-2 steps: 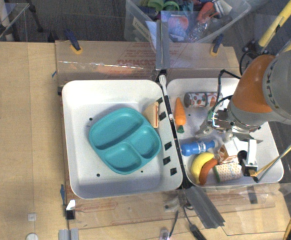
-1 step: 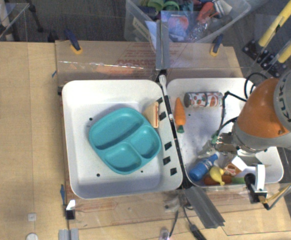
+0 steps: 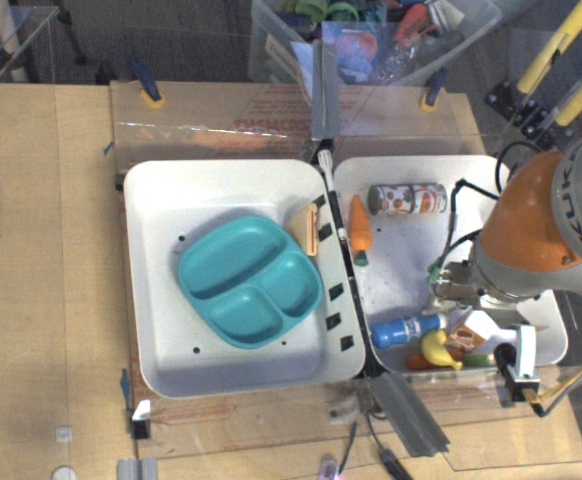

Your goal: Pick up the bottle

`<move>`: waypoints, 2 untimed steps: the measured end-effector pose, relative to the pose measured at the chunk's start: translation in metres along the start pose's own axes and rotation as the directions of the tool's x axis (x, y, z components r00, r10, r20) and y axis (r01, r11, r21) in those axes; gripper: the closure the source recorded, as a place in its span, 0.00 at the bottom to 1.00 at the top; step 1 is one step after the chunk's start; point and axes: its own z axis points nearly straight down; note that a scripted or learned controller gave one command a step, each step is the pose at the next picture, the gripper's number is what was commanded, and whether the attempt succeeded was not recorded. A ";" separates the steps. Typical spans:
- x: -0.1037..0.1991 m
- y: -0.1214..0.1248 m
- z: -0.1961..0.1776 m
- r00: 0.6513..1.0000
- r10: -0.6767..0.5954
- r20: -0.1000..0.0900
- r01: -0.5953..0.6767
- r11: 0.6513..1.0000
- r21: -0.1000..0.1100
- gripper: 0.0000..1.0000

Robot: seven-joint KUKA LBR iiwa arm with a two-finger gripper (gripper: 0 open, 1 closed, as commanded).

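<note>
Camera view looked down on two white bins side by side, and the bottle (image 3: 405, 330), blue with a white cap end, lay on its side on the floor of the right bin (image 3: 401, 253), near that bin's front edge. It had not been lifted; the pick was, by my reading, not yet made. The arm's grey wrist and orange band (image 3: 527, 230) hung over the right half of that bin, and the gripper (image 3: 449, 290) sat low, just beside and above the bottle's right end. Whether its jaws were spread or closed I could not tell, since the wrist body covered them, and nothing was visibly held.

Room was tight. A yellow banana-like toy (image 3: 438, 349) and a small brown-and-white item (image 3: 464, 340) lay touching or nearly touching the bottle on its right and front side, and the bin's front wall ran close behind them. To the bottle's left stood the divider between the bins, with black clips along it. The freer space lay toward the back of the bin, where only a carrot (image 3: 358, 227) beside the divider and a printed can (image 3: 406, 199) on its side near the rear wall rested. The left bin (image 3: 161, 193) held a teal divided plate (image 3: 249, 280), well apart from the work.
</note>
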 end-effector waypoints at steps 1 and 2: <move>0.058 0.037 -0.084 0.969 -0.249 -0.007 0.249 0.968 0.014 1.00; 0.058 0.037 -0.084 0.969 -0.249 -0.007 0.249 0.968 0.014 0.00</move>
